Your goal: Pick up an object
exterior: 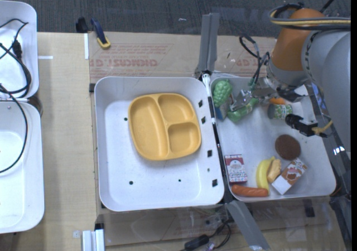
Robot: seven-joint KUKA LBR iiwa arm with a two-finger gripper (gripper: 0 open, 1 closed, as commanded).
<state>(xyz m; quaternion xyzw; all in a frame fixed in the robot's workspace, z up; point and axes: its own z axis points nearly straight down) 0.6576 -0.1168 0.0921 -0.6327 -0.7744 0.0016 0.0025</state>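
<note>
Overhead, the arm (312, 38) reached in from the right and leaned over the far part of the right bin (329, 188). Its gripper (245, 100) sat low near the bin's back left corner, among green things. Whether the fingers were spread or clenched could not be told, since metal parts and green shapes blurred together there.

A bunch of green grapes (222, 91) lay just left of the gripper, against the wall between the bins. A second green item (242, 112) lay right under or beside the gripper; contact could not be judged. A small green can (279, 111) stood a little to the right, with an orange piece (277, 100) just behind it.

Nearer the front, a brown round cookie (288, 146) lay apart from the rest. A red carton (236, 168) lay by the left wall, a banana (263, 173) beside it, and a red-and-white packet (290, 176) to the right of the banana. An orange carrot (250, 191) lay along the front wall.

The left bin (111, 188) held a yellow divided plate (165, 126), resting flat toward its back.
</note>
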